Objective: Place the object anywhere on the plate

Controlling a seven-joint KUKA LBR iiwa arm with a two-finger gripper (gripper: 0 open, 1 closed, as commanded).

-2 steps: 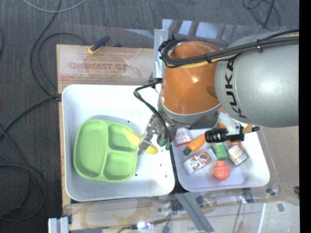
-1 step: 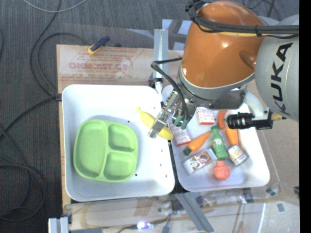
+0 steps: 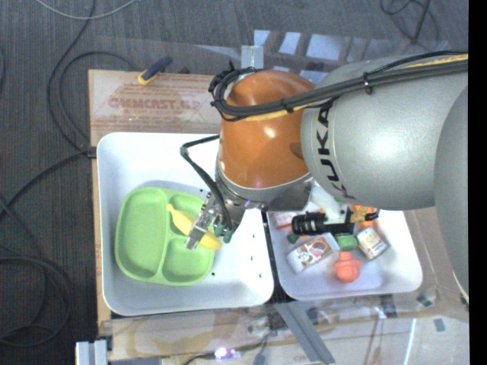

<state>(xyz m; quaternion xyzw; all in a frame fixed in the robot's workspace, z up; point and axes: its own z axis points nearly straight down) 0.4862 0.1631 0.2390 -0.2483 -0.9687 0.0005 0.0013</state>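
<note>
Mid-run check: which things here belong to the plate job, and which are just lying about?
In the job:
- green plate
- yellow object, lying on the plate
- gripper, right over the yellow object

Lying about, in the right bin:
- white carton
- orange toy
- small box

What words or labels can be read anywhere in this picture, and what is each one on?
"UKA": black letters on the grey arm; the start of the word is hidden.
Red stamp on the wooden board: perhaps "CHEMCAST", too faint to be sure.
Printed labels on the small boxes in the right bin: too small to read.
</note>
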